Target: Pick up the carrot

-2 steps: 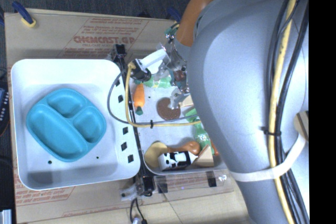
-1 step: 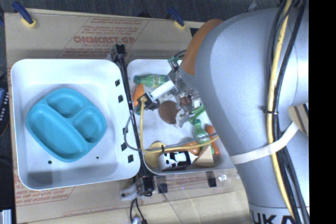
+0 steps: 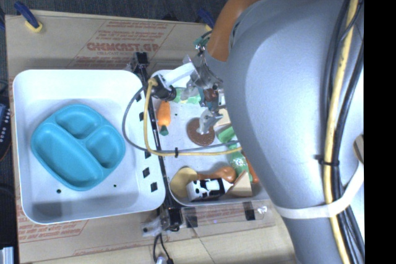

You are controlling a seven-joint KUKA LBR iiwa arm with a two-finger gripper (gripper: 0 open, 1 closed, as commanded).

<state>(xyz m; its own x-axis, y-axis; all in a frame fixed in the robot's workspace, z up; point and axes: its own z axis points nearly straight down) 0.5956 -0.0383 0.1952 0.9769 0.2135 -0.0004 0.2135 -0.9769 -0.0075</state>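
Carrot [image 3: 163, 117] lies in the right-hand bin [image 3: 179, 74], close against that bin's left wall, orange with its green end pointing toward the near edge of the worktop [image 3: 93, 40]. Just right of it sits a brown round disc [image 3: 199, 133], and the gripper [image 3: 208, 115] hangs over that disc, beside the carrot but apart from it. Whether the jaws are open or closed I cannot tell, since the wrist and the bulky grey arm [image 3: 284, 89] hide much of them; nothing is seen between them. A looped cable [image 3: 133, 123] runs from the wrist over the wall between the two bins. At the near end of the right bin lie a black-and-white cow toy [image 3: 207, 189], a tan curved piece [image 3: 182, 179] and what may be some green and orange toy food, partly covered by the arm. The left bin [image 3: 37, 96] holds a blue divided plate [image 3: 77, 145] near its middle.
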